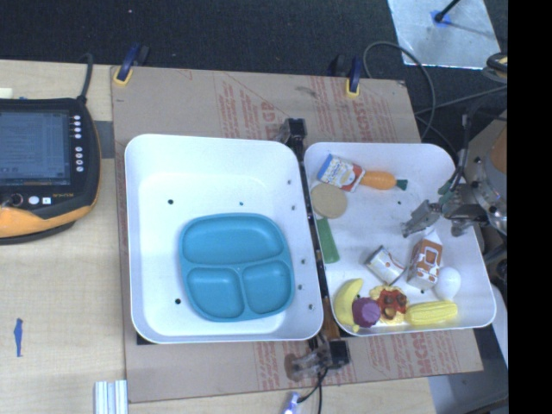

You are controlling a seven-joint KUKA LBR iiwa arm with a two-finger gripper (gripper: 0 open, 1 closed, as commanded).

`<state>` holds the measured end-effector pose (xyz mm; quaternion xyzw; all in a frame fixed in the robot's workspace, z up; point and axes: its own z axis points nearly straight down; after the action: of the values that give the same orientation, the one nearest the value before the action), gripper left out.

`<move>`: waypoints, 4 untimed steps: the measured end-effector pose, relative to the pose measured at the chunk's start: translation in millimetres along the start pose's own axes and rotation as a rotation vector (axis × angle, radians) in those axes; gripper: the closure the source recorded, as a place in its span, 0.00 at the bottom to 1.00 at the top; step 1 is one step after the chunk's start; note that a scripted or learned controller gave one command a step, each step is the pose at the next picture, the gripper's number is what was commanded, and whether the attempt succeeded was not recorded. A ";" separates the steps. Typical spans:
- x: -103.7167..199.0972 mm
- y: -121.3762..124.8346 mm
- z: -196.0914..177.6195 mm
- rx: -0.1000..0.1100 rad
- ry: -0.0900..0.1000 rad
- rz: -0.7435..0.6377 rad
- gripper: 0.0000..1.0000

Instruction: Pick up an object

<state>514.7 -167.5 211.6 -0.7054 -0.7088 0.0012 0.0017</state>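
Fingers look spread, tips over bare bin floor, nothing between them. Gripper hangs inside the right bin, near its right wall, arm entering over that wall.

Objects, placed relative to the gripper:
- carrot: up-left, long axis roughly left-right, green end pointing right.
- small carton: further left of the carrot, tilted.
- tan disc: left, lying flat by the bin's left wall.
- green stick: lower-left, long axis running along the left wall.
- brown box: just below, near upright.
- white egg: below-right of the box.
- corn: bottom edge, long axis left-right.
- banana: bottom-left corner, curved.

Open floor sits directly left of the fingers, mid-bin. Bottom edge is crowded.

Left bin holds a blue divided tray.
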 end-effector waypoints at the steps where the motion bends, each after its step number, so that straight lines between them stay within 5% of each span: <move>1: 22.0 54.4 117.3 0.003 -0.001 -0.002 0.00; 2: 26.8 112.1 119.1 -0.002 0.000 0.002 0.00; 3: 69.6 140.8 120.3 0.007 0.002 0.003 0.00; 4: 71.5 140.9 119.9 0.006 0.001 0.003 0.00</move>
<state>654.8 -95.2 91.1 -0.7065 -0.7077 0.0032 0.0042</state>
